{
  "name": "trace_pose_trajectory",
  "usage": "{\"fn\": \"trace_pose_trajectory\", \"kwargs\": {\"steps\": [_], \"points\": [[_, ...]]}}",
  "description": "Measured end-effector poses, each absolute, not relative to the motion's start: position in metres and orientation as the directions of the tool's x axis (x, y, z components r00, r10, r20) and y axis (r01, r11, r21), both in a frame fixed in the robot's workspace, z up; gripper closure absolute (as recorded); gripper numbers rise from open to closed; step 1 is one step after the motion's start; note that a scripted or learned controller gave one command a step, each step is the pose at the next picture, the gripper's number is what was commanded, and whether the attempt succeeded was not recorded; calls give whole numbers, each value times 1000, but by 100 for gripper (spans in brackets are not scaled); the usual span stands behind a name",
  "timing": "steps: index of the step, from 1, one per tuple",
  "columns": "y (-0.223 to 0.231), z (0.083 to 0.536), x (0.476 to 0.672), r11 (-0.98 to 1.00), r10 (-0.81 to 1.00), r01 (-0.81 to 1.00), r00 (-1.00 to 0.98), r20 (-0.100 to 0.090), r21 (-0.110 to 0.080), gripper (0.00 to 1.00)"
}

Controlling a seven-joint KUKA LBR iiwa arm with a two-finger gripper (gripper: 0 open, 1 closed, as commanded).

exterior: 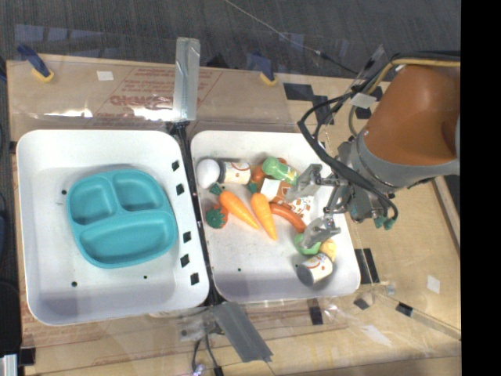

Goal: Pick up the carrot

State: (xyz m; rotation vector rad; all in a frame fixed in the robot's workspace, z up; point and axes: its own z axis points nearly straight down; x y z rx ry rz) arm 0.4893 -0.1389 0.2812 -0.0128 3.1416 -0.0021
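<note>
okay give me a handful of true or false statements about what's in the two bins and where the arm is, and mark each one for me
1. The teal divided plate lies in the left bin. True.
2. Two carrots lie in the left bin. False: the two carrots lie side by side in the right bin.
3. The gripper is over the right bin. True.
4. The gripper holds a carrot. False: no carrot is between its fingers; both carrots lie on the bin floor to its left in the picture.
5. The toys are spread evenly over both bins. False: they are clustered in the right bin.
</note>
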Motion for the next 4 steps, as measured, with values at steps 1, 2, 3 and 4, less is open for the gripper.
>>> {"fn": "trace_pose_trajectory", "kwargs": {"steps": [1,2,3,4], "points": [[-123,131,496,1000,-25,-25,-1000,12,4,0],[-125,90,529,1000,-16,-16,-1000,1,1,0],[-123,101,530,1000,-26,-26,-1000,-1,0,100],[-92,247,516,950,-312,-312,-950,-8,-4,100]]}}
